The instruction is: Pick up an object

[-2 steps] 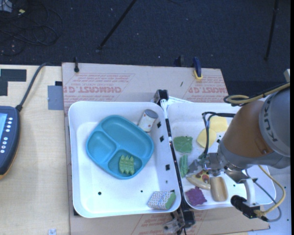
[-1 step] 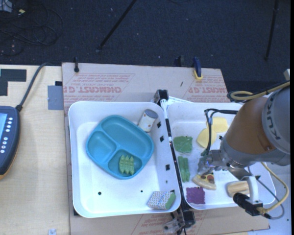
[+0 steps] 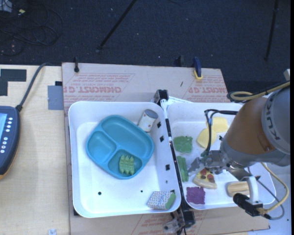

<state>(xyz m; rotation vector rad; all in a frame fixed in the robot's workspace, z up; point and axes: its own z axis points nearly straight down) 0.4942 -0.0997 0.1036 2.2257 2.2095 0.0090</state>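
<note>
My arm reaches in from the right over the right bin (image 3: 186,112). Its gripper (image 3: 206,163) hangs low near the middle of that bin, right above a toy pizza slice (image 3: 206,180). Close around it lie a green leafy piece (image 3: 182,143), a long green piece (image 3: 182,168) by the left wall, a purple piece (image 3: 195,195), a yellow piece (image 3: 211,130) partly behind the arm, and a tan cylinder (image 3: 236,188). I cannot see anything held.
The left bin (image 3: 78,131) holds a blue divided plate (image 3: 112,143) with a green toy (image 3: 128,165) on it, a grey cup (image 3: 148,119) at the back right and a checkered sponge (image 3: 161,199) at the front right. A tablet (image 3: 0,141) lies at the far left.
</note>
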